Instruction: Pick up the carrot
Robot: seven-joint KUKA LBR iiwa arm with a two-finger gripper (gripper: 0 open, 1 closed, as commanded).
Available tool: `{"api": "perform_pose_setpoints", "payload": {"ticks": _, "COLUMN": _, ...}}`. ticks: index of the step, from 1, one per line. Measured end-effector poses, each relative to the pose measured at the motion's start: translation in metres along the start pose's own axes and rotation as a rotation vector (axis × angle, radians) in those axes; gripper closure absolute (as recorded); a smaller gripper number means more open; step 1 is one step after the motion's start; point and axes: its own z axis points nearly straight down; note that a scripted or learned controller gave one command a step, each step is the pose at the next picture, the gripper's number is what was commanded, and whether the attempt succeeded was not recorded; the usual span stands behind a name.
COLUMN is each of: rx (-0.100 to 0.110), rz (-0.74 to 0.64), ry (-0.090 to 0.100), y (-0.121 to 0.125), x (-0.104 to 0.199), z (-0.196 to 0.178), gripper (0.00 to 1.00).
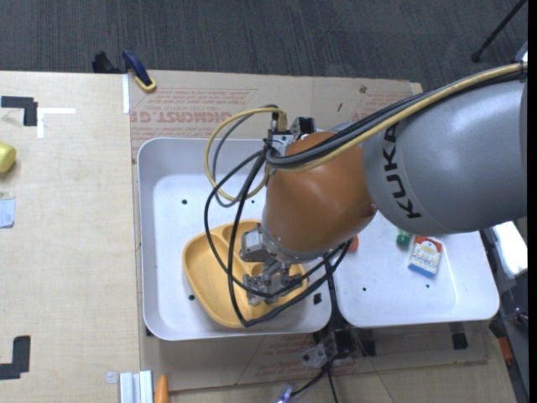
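Where the arm (pixel 453 154) reaches in: from the right, its grey body and orange band (pixel 315 196) lying over the seam between the two bins.
Tool (pixel 265 280): low over the yellow dish (pixel 205 275) in the left bin (pixel 159 225); I cannot tell from here whether it is apart, together or clamped on anything.
Carrot: I cannot pick it out with certainty. A small orange-red sliver (pixel 354 243) pokes out from under the orange band, at the inner edge of the right bin (pixel 394 305), and that may be it.
In the way: the orange band and wrist cover the middle of my view, and black and yellow cables (pixel 220 170) loop from the wrist across the left bin and the dish.
Left bin holds: one yellow dish, toward the near right corner.
Right bin holds: one small green thing (pixel 403 240) and one small white carton (pixel 425 256) with blue and orange print, just beside each other, near the arm.
Under the bins: a printed cardboard sheet (pixel 201 112) on the tabletop (pixel 67 259).
On the tabletop, well apart from the bins: one yellow object (pixel 5 158) at the far left edge, and one blue and yellow clip (pixel 138 70) at the back edge.
Count: two bins, one arm, one dish, two small items in the right bin.
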Motion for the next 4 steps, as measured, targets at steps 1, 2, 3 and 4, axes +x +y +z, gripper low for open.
{"api": "perform_pose_setpoints", "payload": {"ticks": 1, "rx": -0.004, "rz": 0.345, "ry": 0.003, "y": -0.003, "x": -0.067, "z": 0.030, "gripper": 1.00}}
{"api": "perform_pose_setpoints", "payload": {"ticks": 2, "rx": 0.014, "rz": -0.141, "ry": -0.007, "y": -0.001, "x": -0.071, "z": 0.037, "gripper": 1.00}}
{"api": "perform_pose_setpoints", "payload": {"ticks": 3, "rx": -0.002, "rz": -0.026, "ry": 0.002, "y": 0.002, "x": -0.078, "z": -0.013, "gripper": 1.00}}
{"api": "perform_pose_setpoints", "payload": {"ticks": 4, "rx": 0.000, "rz": 0.297, "ry": 0.001, "y": -0.019, "x": -0.052, "z": -0.050, "gripper": 1.00}}
